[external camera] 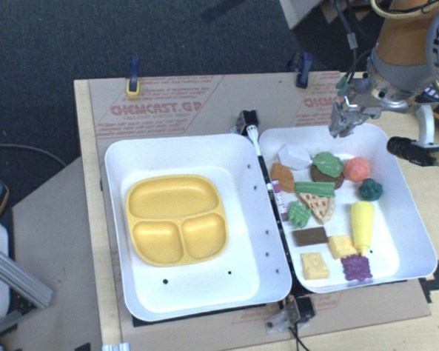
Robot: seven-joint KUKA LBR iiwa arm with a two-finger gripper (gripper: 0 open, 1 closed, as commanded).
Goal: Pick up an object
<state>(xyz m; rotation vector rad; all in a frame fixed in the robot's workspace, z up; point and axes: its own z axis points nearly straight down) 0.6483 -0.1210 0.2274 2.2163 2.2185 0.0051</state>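
2 bins (125, 214), 1 yellow tray (177, 218)

Red print "CHEMCAST GP" on board (163, 104) behind left bin, w/ smaller lines below, too small to read. Same red print partly visible at board's right, cut off by arm.

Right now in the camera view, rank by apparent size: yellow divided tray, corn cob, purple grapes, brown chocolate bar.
1. yellow divided tray, by far largest
2. corn cob
3. brown chocolate bar and purple grapes: look alike, too close to rank
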